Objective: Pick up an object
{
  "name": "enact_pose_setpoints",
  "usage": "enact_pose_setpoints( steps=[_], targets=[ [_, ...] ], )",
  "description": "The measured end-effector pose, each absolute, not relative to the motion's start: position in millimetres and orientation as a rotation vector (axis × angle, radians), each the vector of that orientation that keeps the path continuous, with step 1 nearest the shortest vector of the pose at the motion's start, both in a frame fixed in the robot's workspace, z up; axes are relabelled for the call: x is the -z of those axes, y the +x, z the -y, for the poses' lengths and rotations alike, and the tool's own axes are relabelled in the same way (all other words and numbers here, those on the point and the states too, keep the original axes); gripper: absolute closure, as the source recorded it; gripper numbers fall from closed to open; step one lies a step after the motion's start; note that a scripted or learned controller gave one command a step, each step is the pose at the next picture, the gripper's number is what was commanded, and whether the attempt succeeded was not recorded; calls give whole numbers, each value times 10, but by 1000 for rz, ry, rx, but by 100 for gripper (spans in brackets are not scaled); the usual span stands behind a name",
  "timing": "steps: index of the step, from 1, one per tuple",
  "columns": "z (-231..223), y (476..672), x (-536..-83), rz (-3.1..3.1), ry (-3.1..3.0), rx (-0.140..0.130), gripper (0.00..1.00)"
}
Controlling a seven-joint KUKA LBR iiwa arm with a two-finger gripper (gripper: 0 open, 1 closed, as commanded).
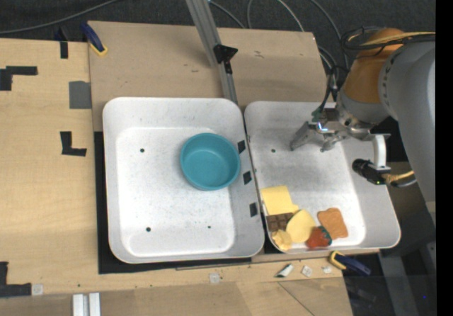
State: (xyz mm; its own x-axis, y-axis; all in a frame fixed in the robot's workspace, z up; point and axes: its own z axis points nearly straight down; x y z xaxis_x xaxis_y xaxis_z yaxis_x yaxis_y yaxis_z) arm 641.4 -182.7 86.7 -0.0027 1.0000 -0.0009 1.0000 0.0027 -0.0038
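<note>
A heap of small food-like pieces (301,221) is seen bunched in the near corner of the right bin (368,237), well apart from the pincer (311,136), which is poised over the bin's bare far half, presumably before a descent. The pincer's fingers are seen splayed with nothing between them. The heap's pieces overlap and cannot be told apart, and a blue bowl (209,160) is left in the left bin (127,237).

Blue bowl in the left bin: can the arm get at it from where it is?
Probably yes. The blue bowl sits alone and upright in the left bin, nothing over or against it. The hand hangs over the right bin, so it must cross the divider between the bins; reach that far can't be confirmed.
</note>
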Motion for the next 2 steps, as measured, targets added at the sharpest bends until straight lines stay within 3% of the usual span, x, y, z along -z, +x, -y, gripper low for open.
enact_pose_setpoints(
  steps=[1,2],
  targets=[
    [1821,6421,-983,2226,-2216,-4,100],
    [1771,6398,-1604,2226,-2222,4,100]
  ],
)
